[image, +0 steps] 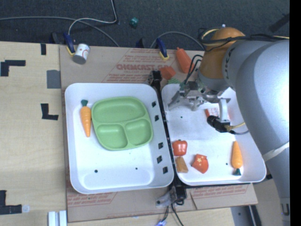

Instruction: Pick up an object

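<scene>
My gripper hangs low over the far part of the right bin, close to its left wall. Nothing can be seen held in it. In the same bin, nearer the front, lie a red pepper, a small orange-brown piece, a red strawberry-like toy and an orange carrot. A red and white item peeks out from under the wrist. The left bin bears a green divided plate and a carrot beside it.
Behind the bins, on the cardboard, lie another carrot, an orange piece and a small can. Blue clips and cables sit along the back edge. The grey arm covers the right bin's far right side.
</scene>
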Motion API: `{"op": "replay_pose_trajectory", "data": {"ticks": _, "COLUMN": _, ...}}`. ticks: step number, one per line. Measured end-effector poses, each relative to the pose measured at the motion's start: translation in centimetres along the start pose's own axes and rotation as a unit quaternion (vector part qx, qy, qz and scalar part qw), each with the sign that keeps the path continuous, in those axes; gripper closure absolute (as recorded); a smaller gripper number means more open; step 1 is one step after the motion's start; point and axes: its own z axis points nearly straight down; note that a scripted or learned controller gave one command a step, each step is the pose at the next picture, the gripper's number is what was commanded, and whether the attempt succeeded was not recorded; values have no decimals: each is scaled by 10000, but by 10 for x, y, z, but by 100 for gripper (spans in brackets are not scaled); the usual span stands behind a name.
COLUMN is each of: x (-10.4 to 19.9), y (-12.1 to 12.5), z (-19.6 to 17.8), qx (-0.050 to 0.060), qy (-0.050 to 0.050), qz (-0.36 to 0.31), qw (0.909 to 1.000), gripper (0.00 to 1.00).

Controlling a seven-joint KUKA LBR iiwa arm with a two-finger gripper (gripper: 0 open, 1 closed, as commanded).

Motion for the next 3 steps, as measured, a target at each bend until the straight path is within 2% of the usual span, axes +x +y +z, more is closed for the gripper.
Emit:
{"op": "replay_pose_trajectory", "data": {"ticks": 1, "x": -3, "y": 5, "z": 0, "qx": -5, "qy": 1, "qz": -2, "qw": 10000, "gripper": 0}}
{"op": "replay_pose_trajectory", "data": {"ticks": 2, "x": -7, "y": -15, "z": 0, "qx": -10, "qy": -10, "qz": 2, "qw": 10000, "gripper": 0}}
{"op": "replay_pose_trajectory", "data": {"ticks": 3, "x": 2, "y": 5, "z": 0, "qx": -9, "qy": -2, "qz": 1, "qw": 10000, "gripper": 0}}
